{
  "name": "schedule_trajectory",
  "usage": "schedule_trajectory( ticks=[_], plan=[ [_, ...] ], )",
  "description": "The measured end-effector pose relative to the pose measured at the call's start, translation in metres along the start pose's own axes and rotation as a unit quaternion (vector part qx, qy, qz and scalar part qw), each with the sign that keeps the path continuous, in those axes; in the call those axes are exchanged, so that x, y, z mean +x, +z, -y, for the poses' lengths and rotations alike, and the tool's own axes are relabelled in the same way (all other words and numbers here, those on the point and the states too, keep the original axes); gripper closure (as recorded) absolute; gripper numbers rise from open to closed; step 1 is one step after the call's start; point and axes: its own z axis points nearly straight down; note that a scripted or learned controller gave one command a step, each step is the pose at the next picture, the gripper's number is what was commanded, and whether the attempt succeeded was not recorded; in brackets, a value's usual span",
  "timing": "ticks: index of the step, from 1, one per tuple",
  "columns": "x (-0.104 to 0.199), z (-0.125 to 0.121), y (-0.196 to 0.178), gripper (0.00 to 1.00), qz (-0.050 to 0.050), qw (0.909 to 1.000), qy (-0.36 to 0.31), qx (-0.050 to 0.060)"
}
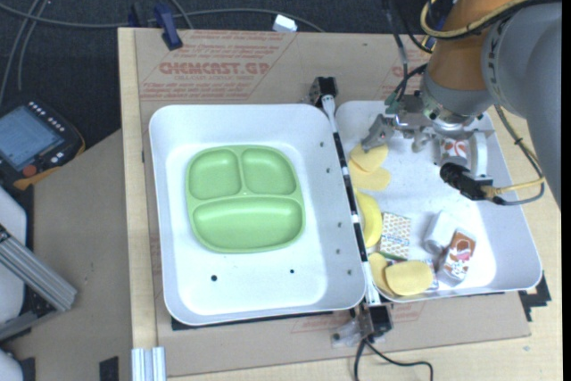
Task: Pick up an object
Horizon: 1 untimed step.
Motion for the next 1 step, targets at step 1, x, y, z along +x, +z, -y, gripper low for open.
schedule_trajectory(
  ticks=[1],
  plan=[
    [-0.0199,0.0006,0.0343,0.0,0.0,1.0,0.001,-0.001]
  ],
)
